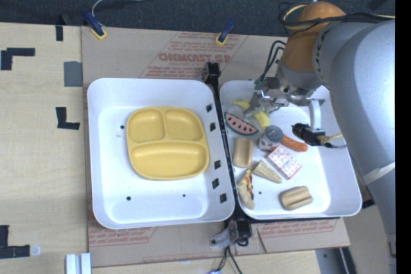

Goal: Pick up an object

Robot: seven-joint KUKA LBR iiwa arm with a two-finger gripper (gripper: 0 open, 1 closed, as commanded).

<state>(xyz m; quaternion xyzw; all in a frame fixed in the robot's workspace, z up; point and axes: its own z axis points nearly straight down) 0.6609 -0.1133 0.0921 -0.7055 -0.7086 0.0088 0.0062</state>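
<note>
A grey KUKA arm with an orange band reaches in from the right and lowers its gripper (264, 101) over the far left corner of the right bin (340, 192), where toy foods lie crowded together; whether the gripper is apart or together cannot be told from this angle. Just under it sit a small yellow piece (260, 119) and a banana-like piece (240, 104), with a watermelon slice (241, 123) just beside them and a grey round piece (273, 135) and a carrot (295, 144) close by. Any of these could be the object to pick, and that is the risk: the pieces lie so near each other that a closing grip may nudge a neighbour, catch two at once, or pinch only an edge that slips free on the lift. The bin's wall and the central divider (215, 131) stand close to the target, so a finger may strike plastic instead of food. Nearer the camera lie a bread roll (295, 197), a pink-patterned box (284, 161) and a wedge (267, 171). The left bin (106, 157) holds a yellow divided plate (168, 142).
</note>
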